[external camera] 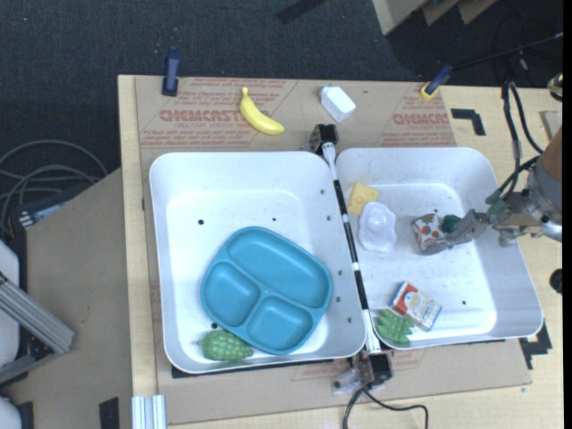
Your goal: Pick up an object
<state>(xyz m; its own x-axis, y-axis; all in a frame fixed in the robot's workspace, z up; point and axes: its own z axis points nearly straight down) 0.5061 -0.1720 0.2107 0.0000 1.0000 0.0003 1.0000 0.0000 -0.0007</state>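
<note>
My gripper [456,226] reaches in from the right, low over the right bin [465,172]. Its tip is against the right side of a small red and white carton [427,233]. Left of the carton lies a clear plastic cup [377,226], with a yellow piece [362,196] just beyond it. Near the bin's front edge are a second red and white carton [416,305] and a green leafy toy [393,326].
The left bin [179,186] holds a blue divided plate [266,289] and a green toy [223,347] at its front. On the board behind the bins are a banana [259,114] and a white block [338,103]. Cables hang at the right.
</note>
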